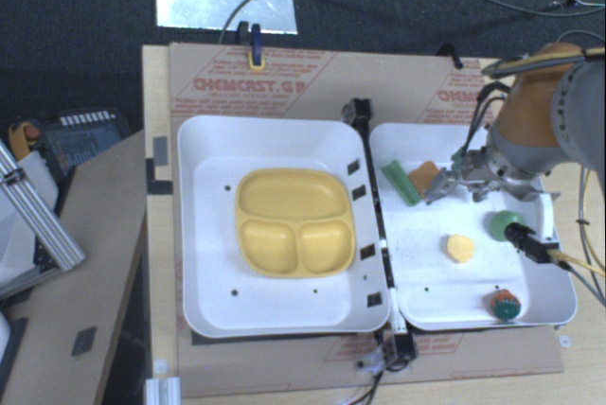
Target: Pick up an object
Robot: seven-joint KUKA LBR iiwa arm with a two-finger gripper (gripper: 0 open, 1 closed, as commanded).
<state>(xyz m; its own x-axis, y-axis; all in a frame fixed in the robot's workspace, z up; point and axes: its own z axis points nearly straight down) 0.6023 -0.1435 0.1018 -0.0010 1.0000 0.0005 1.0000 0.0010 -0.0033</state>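
Small red-and-green ball (505, 304) sits at near edge of right bin (417, 299). Further in, a yellow round piece (460, 248) lies mid-bin, a green round object (504, 224) to its right. At bin's far left, a green stick (400, 182) lies touching an orange block (422, 176). Gripper (445, 188) hangs low just right of orange block; can't tell how its tips are set. Left bin (204, 299) holds yellow divided tray (294, 221).
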